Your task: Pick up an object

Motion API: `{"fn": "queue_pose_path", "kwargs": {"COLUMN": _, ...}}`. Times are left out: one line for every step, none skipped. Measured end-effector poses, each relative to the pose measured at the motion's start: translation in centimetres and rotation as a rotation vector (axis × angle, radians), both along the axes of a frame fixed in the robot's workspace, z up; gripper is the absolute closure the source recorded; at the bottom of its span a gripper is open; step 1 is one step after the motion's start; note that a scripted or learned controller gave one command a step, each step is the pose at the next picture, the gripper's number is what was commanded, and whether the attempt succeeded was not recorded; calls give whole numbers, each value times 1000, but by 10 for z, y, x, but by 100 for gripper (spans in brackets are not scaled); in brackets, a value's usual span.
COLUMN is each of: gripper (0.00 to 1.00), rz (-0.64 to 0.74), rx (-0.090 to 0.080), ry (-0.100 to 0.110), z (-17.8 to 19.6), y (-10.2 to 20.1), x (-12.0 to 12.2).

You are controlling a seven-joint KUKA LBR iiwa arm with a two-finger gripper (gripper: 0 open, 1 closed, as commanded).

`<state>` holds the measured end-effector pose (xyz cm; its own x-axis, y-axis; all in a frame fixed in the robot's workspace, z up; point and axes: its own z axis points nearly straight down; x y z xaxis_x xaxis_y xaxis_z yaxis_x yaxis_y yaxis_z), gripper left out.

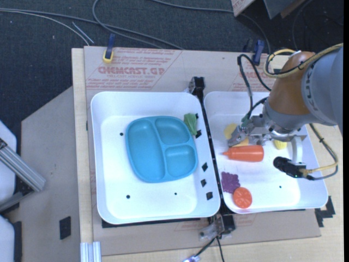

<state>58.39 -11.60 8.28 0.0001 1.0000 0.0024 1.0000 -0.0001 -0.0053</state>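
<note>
In the right bin (311,198) lies an orange carrot (246,154) on its side, pointed end to the left. My gripper (241,137) hangs right above the carrot's left half, reaching in from the right. A yellow piece (230,130) peeks out just left of the gripper and another yellow piece (280,144) lies under the wrist. A purple grape bunch (229,180) and a round orange fruit (242,197) lie near the bin's front left corner.
The left bin (109,201) holds a blue divided plate (161,148), with a small green item (191,123) at its far right by the divider. A black cable (245,86) loops over the right bin's back. Cardboard (136,67) lies beneath both bins.
</note>
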Motion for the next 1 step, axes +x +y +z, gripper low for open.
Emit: {"fn": "queue_pose_path", "kwargs": {"gripper": 100, "rz": -1, "rx": -1, "ry": -5, "z": 14, "y": 0, "x": 1}}
